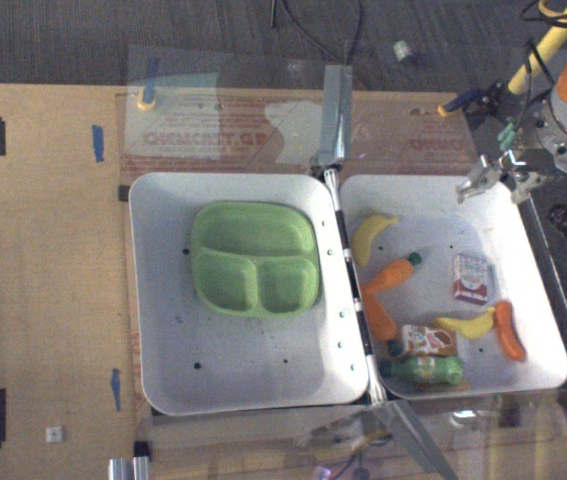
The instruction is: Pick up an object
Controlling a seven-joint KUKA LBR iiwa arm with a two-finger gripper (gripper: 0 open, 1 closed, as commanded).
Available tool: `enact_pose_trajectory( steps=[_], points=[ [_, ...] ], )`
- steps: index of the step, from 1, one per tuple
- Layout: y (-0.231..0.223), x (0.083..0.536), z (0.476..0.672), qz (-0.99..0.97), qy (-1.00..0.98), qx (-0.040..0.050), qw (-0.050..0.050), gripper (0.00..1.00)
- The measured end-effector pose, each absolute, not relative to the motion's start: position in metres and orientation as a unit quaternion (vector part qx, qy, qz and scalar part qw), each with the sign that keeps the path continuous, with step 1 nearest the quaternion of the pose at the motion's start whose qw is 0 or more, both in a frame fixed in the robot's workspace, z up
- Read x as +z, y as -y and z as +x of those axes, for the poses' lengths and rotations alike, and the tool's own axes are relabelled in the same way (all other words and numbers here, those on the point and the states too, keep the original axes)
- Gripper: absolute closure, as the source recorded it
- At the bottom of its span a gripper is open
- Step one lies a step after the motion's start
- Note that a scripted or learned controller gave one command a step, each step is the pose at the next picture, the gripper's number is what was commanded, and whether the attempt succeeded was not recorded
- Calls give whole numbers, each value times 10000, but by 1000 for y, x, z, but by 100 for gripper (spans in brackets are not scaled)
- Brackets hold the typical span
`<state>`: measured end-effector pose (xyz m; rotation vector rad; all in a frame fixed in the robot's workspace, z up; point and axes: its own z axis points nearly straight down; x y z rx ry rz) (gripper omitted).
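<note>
The right bin [538, 268] holds several toy foods: a yellow banana [372, 234], an orange carrot [394, 272], a second orange piece [378, 317], a small red-and-white carton [471, 277], a juice box [427, 341], a green bottle [423, 370], a small yellow banana [469, 324] and an orange sausage [509, 330]. My gripper [495, 176] hovers above the bin's far right corner, fingers spread and open, with nothing between them. It is well away from all the objects.
The left bin [153, 298] holds a green divided plate [256, 259]. A metal divider [335, 118] runs between the bins at the back. Cables and yellow hoses [553, 18] crowd the upper right by the arm.
</note>
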<state>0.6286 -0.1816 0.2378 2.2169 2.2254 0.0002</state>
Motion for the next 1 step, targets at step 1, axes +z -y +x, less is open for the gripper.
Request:
enact_pose_trajectory(
  steps=[1],
  points=[
    [214, 171, 571, 6611, -7503, 2, 4, 0]
  ],
)
